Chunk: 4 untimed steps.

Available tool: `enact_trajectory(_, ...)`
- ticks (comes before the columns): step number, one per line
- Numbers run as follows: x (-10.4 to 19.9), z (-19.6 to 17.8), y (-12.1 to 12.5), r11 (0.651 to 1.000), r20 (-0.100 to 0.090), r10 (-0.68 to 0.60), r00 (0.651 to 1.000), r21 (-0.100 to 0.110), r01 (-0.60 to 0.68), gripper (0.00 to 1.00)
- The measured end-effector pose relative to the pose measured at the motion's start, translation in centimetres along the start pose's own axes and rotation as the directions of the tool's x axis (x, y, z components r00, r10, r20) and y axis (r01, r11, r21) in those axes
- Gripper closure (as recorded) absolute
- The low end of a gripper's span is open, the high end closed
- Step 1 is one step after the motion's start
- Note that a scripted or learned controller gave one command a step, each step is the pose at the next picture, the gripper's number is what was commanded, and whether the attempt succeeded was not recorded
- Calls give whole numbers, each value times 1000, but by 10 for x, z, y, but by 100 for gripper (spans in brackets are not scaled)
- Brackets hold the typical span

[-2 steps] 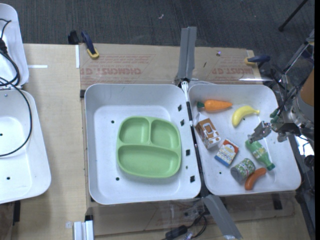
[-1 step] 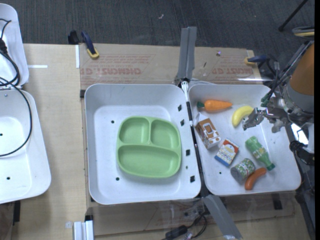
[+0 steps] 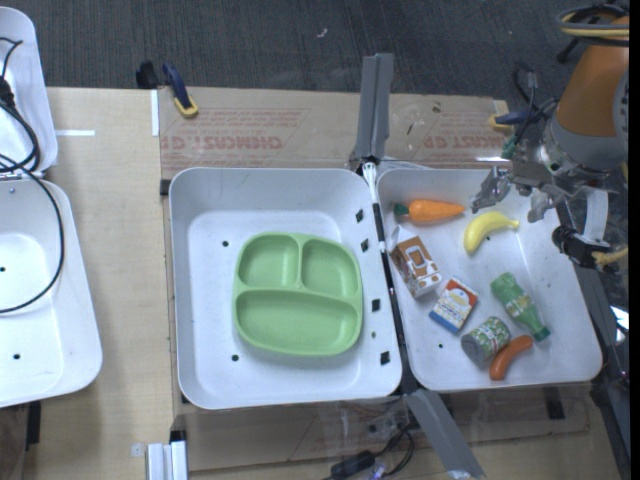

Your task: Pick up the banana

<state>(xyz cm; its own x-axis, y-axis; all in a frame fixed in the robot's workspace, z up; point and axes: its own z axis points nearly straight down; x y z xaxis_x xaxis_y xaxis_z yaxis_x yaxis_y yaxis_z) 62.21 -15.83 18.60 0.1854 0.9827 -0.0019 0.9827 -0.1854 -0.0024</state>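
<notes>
Camera view: looking down at a slant on the desk (image 3: 110,118), two shallow white bins side by side on it.
Left bin (image 3: 200,268): a green divided plate (image 3: 298,294) lies flat near its middle, three compartments, nothing in them.
Right bin (image 3: 575,318): holds all the small things.
Banana (image 3: 487,230): yellow, curved, lying on the floor of the right bin in its far half, toward the right; it rests free, with white bin floor showing all round it.
Carrot (image 3: 435,210): orange with a green end, lying just left of the banana, near the far wall, apart from it.
Brown carton (image 3: 416,266): on its side, close to the wall shared with the left bin.
Small box (image 3: 454,305): white, red and blue, just nearer the camera than the carton.
Can (image 3: 485,338): green-labelled, on its side, beside the small box.
Green bottle (image 3: 520,306): lying down toward the right wall.
Sausage-shaped piece (image 3: 510,356): orange-red, at the near edge, just by the can.
Arm (image 3: 590,98): grey with its orange band, coming in from the right above the far right corner of the right bin.
Tool (image 3: 512,196): above and slightly right of the banana, its two fingers spread apart, nothing between them, not touching the banana as far as I can see.
</notes>
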Motion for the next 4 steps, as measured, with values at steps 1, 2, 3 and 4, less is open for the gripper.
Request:
enact_trajectory(1, -27, 94, 19, 1000, 0, 11, 1000, -2, -11, 0)
enact_trajectory(2, -27, 85, 20, 1000, 2, 8, 1000, -3, -8, 100)
enact_trajectory(3, 9, -45, 32, 992, 0, 128, 992, -1, -128, 100)
enact_trajectory(4, 9, -45, 32, 992, 0, 128, 992, 0, -128, 0)
